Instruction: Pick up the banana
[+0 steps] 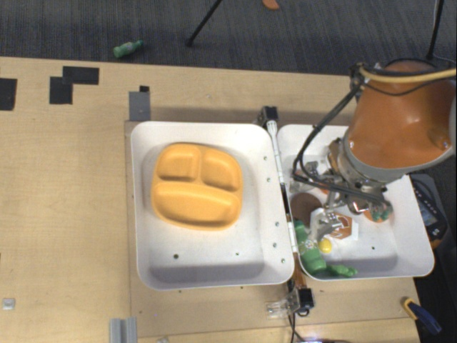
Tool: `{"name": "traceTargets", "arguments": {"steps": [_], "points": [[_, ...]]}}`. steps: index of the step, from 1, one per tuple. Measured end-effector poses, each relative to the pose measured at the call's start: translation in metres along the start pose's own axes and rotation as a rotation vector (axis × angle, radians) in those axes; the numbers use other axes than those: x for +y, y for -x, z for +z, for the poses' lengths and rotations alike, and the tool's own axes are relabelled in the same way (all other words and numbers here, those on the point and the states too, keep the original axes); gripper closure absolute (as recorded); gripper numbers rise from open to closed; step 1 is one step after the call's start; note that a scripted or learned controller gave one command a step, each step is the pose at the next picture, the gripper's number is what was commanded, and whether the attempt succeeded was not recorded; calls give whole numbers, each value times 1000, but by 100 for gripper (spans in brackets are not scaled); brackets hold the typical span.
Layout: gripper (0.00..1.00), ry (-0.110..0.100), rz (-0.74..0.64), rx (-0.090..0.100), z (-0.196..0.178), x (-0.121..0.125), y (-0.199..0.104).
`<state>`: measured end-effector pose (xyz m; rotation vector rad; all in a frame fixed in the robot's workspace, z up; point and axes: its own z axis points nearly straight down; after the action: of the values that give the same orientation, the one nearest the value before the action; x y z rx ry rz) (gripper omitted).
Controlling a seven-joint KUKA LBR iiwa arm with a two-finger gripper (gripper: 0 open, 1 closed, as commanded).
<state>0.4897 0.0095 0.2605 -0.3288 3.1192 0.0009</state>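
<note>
A light tan wooden surface (64, 213) carries two shallow white plastic bins side by side. The left white bin (207, 270) holds a yellow-orange divided plastic tray with three compartments (196, 185), lying flat near the bin's middle. The right white bin (400, 256) sits under the grey arm with its broad orange band (400, 120), which comes in from the right and hangs over the bin's centre.

The metal two-finger pincer (330, 224) points down into the right bin, toward its front left part. Whether it is wide or narrow cannot be told, since wrist hardware and cables crowd the spot.

A small yellow rounded piece, seemingly the banana (325, 246), lies just below the pincer in the view, toward the bin's front edge, very near the pincer's tip; whether the two touch cannot be told. It is not seen between the pincer's sides. Green plastic items (321, 263) lie against it along the front left corner of the bin. A dark brown round object (305, 207) lies to the pincer's left, and a reddish-orange item (377, 213) sits to its right.

On the dark carpet floor beyond the surface lies a small green object (127, 48)
</note>
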Motion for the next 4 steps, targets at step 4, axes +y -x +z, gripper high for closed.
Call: {"name": "traceTargets", "arguments": {"steps": [4], "points": [[0,1,-1422,0,76,-10,-5]]}}
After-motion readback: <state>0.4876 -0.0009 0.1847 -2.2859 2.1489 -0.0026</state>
